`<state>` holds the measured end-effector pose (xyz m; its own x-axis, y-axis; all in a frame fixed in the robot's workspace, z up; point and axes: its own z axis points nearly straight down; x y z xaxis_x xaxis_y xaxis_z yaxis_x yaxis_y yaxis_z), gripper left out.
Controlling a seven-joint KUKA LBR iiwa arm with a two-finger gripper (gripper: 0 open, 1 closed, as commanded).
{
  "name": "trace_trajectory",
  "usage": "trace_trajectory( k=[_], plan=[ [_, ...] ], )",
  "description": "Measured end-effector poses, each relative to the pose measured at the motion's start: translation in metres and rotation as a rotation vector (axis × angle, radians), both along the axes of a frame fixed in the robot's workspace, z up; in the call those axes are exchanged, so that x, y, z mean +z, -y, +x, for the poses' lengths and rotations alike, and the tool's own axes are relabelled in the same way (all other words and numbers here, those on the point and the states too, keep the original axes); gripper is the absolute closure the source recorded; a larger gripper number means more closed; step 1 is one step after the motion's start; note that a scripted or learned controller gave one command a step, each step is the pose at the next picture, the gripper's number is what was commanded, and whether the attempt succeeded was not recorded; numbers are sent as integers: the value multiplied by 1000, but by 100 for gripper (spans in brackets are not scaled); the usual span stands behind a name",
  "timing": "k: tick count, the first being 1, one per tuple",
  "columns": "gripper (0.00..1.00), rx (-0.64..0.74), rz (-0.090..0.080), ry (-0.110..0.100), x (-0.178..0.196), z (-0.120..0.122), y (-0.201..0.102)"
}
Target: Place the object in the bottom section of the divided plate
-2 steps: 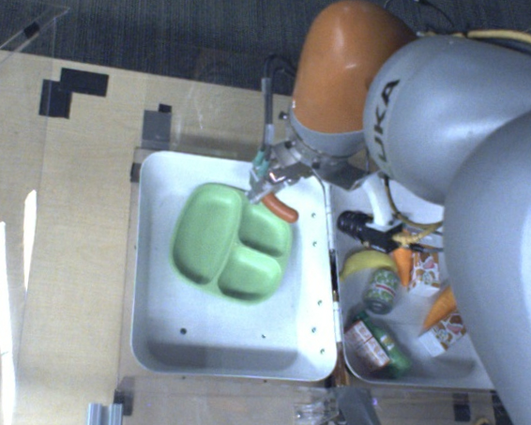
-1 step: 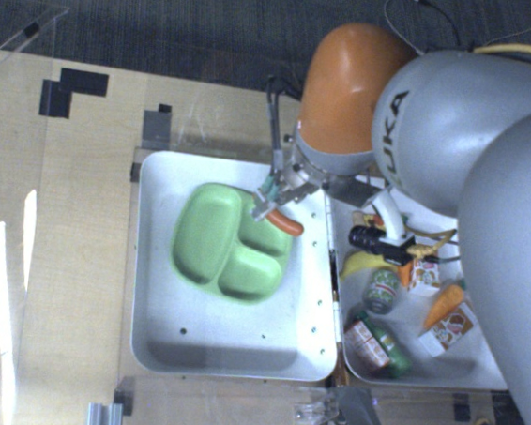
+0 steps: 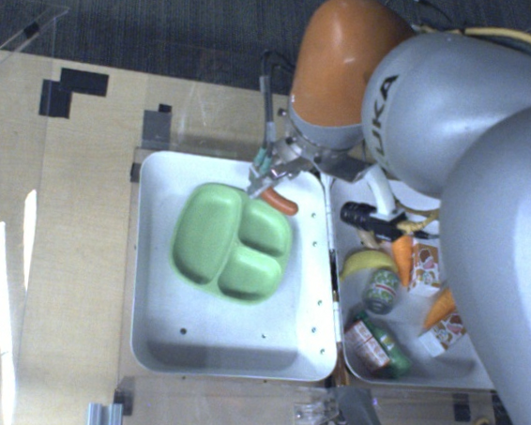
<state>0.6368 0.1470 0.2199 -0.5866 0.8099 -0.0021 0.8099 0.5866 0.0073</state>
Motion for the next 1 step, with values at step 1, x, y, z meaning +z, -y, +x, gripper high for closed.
trace_trajectory(
  k=[1],
  plan=[
    [100,160,-2,-2,-26,-56,46]
  ],
)
